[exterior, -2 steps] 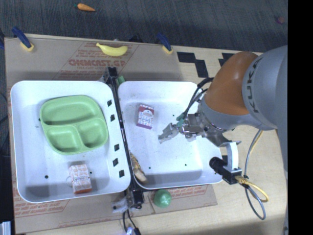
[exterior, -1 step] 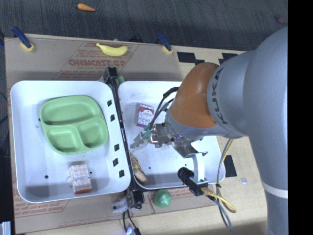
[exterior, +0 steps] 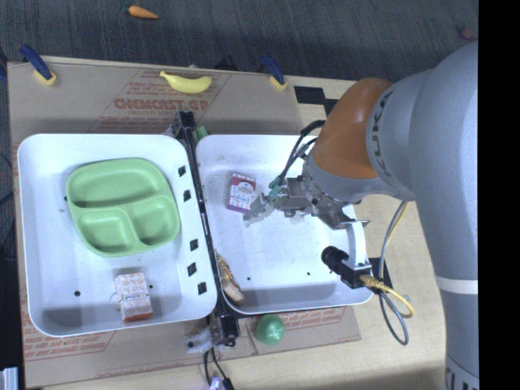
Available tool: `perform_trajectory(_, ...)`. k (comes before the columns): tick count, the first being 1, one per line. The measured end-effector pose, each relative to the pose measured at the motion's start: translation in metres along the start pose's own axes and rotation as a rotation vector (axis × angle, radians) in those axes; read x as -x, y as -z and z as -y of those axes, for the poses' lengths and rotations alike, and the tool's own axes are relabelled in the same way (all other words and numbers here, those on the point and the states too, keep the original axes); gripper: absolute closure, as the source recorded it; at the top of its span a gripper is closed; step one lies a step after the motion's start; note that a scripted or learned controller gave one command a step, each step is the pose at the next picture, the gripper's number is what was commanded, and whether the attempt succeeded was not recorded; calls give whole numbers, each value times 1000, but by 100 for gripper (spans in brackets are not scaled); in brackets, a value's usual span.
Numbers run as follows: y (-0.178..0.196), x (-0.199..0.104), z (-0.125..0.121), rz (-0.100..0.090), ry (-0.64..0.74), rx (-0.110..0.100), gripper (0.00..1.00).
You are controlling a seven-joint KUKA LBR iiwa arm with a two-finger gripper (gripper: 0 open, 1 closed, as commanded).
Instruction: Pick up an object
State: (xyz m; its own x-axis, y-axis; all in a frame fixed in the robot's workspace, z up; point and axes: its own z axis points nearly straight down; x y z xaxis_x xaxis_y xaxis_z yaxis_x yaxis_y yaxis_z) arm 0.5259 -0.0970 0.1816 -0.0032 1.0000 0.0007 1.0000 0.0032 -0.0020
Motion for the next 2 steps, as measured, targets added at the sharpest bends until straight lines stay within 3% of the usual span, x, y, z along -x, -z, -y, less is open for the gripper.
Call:
perform_trajectory(1,10,-99,-11,-1,4,0,0)
perform_trajectory(2,-39,1,-91,1,-2,-1,0)
